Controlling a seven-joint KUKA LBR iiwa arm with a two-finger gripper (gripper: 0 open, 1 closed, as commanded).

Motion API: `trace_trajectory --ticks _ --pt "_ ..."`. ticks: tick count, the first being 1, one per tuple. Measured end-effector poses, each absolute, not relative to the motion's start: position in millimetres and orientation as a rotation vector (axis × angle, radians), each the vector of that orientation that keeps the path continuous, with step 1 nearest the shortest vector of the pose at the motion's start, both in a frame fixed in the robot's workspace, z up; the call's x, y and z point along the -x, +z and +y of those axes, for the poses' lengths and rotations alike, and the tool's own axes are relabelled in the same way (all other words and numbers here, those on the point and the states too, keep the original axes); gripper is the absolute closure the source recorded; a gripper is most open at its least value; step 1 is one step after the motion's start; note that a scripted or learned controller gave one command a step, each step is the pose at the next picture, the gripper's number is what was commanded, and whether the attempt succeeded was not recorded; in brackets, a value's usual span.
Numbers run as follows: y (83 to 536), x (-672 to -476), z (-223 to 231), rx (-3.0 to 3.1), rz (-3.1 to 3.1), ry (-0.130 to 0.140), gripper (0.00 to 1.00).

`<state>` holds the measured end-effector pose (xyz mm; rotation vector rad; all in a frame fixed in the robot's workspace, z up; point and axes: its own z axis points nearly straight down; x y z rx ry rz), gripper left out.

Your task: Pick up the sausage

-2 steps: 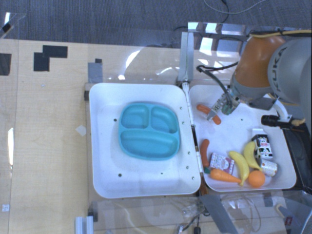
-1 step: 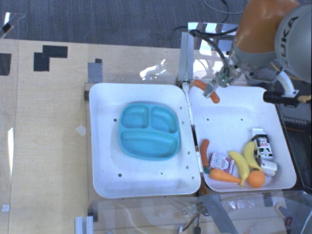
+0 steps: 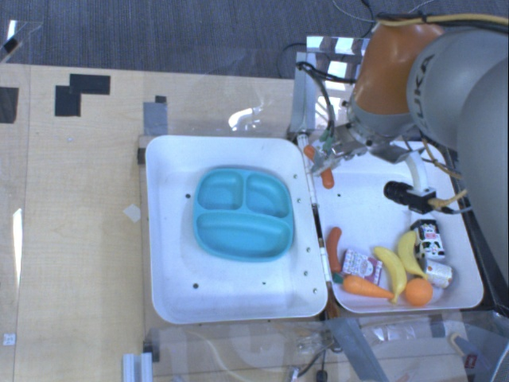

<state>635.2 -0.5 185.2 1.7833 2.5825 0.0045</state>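
Note:
The sausage (image 3: 333, 247), reddish brown and short, lies along the left wall of the right bin (image 3: 374, 180), just left of a pink carton (image 3: 362, 264). My gripper (image 3: 320, 163) hangs over the far left corner of that bin, well behind the sausage and apart from it. A small orange-red piece (image 3: 327, 179) sits right under the gripper's tip; I cannot tell whether it is held or lying on the bin floor. The grey arm with its orange band (image 3: 390, 62) hides the bin's far right part.
The left bin (image 3: 171, 285) holds a blue divided plate (image 3: 242, 213). At the front of the right bin lie a carrot (image 3: 367, 287), two bananas (image 3: 402, 261), an orange (image 3: 418, 291) and a small cow-print carton (image 3: 430, 243). A black part with cables (image 3: 407, 194) juts over the bin.

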Motion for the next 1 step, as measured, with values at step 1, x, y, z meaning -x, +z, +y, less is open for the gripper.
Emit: trace_trajectory --ticks 1 --pt "185.8 -599.3 41.9 -1.522 2.743 0.005 1.00"
